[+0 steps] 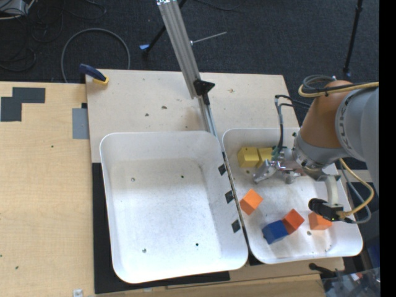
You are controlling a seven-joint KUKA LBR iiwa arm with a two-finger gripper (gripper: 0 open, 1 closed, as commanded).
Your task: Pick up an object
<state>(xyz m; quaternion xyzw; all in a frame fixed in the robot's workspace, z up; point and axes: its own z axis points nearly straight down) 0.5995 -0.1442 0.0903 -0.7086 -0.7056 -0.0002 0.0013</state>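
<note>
The end effector (267,169) is down in the right bin (346,243), right beside the yellow block (249,156) (probably its target). Can't tell its state from here. 3 orange blocks and 1 blue block (275,231) sit nearby.

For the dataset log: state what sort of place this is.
Probably a robotics lab bench: a grey arm reaching over two white bins holding coloured blocks, with loose cables on dark carpet behind.

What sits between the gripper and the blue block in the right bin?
In the camera view, bare bin floor separates the gripper from the blue block; orange blocks flank it at and.
</note>
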